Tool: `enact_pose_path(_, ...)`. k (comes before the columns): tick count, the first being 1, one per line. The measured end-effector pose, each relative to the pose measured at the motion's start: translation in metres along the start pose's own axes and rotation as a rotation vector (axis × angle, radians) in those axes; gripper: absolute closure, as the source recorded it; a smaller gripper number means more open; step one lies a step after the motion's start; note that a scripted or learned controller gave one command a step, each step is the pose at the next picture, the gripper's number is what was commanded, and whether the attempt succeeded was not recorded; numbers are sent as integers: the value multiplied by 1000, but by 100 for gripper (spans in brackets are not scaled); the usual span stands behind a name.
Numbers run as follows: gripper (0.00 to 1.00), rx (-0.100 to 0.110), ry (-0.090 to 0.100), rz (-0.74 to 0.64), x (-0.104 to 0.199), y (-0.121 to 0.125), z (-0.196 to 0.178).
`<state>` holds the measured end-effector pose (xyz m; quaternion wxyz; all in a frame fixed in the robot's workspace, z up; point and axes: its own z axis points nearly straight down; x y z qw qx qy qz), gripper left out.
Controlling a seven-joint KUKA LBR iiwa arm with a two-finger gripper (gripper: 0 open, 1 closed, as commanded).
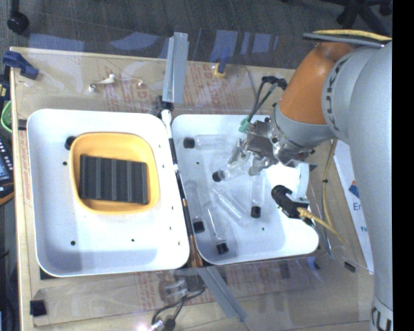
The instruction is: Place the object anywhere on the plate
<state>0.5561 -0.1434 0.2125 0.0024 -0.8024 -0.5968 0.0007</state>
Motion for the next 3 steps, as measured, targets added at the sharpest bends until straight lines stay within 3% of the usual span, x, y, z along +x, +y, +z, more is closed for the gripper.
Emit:
enact_pose_path(1, 100, -1, -2, -224, 66, 9, 8)
enact_pose_path(2, 100, -1, -3, -315, 143, 15, 22)
enact_pose_path(3, 0, -1, -3, -314, 143, 15, 22)
